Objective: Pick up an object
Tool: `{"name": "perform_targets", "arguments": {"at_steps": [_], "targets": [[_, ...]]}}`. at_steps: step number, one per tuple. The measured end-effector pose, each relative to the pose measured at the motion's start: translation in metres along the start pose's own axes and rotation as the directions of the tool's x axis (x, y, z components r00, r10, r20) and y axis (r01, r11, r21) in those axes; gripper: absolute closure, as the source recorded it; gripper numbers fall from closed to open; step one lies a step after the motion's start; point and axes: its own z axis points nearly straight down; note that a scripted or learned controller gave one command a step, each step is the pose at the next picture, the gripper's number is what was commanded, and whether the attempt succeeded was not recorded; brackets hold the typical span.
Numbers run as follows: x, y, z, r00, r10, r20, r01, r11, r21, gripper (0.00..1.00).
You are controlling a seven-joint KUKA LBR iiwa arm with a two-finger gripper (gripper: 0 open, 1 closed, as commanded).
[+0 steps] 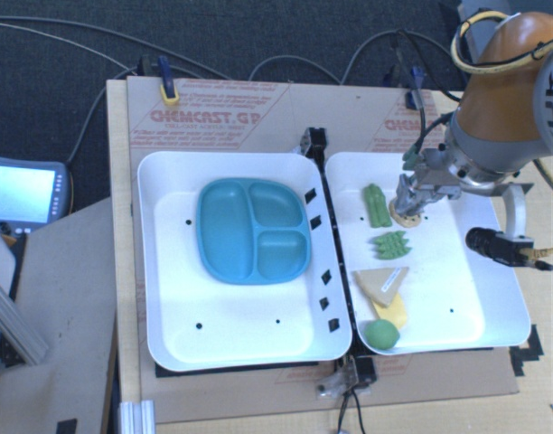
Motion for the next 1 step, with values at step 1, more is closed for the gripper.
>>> {"name": "perform_targets", "arguments": {"at_steps": [1], "targets": [[0.0504, -0.022, -0.0002, 1.0, 0.0, 0.0, 0.0, 1.0, 0.0, 1.0]]}}
